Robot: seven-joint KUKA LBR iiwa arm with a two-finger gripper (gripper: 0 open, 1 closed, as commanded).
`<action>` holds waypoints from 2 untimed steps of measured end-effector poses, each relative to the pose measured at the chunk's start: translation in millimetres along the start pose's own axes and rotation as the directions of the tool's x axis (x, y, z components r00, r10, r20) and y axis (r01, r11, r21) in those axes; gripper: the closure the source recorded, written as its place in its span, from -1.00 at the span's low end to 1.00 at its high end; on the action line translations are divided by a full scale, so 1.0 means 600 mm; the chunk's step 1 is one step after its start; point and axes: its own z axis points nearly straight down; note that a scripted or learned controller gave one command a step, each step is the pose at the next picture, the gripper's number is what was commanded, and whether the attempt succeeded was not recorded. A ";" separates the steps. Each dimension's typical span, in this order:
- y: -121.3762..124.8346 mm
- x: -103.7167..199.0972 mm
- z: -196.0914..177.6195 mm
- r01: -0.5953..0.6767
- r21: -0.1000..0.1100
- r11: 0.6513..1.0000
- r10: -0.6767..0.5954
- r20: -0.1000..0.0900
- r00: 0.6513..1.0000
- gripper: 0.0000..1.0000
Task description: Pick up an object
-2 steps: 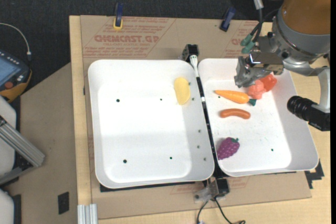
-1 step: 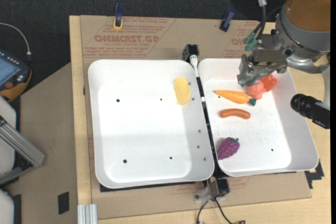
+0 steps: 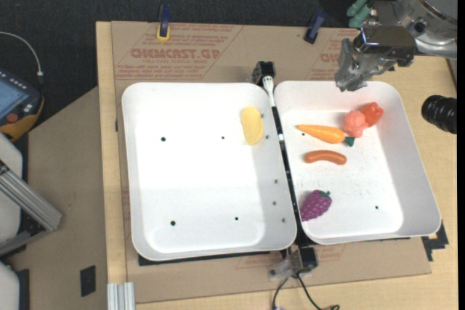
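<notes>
Gripper (image 3: 354,81) above right bin's (image 3: 407,178) far edge; finger state unclear to you; red toy (image 3: 363,117) just below-right, carrot (image 3: 322,133) nearer.

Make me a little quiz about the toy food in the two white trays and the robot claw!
1. True or false: the yellow piece lies in the left tray.
2. How many toys lie in the right tray?
3. Which toy lies nearest the claw: A) purple grapes, B) pink-red toy, C) sausage?

Key: 1 true; 2 four, counting the carrot; 3 B.
</notes>
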 end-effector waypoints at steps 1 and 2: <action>-0.006 0.067 0.133 0.000 0.022 1.000 0.000 0.004 1.000 1.00; -0.004 0.064 0.107 -0.003 0.010 1.000 0.003 0.002 1.000 1.00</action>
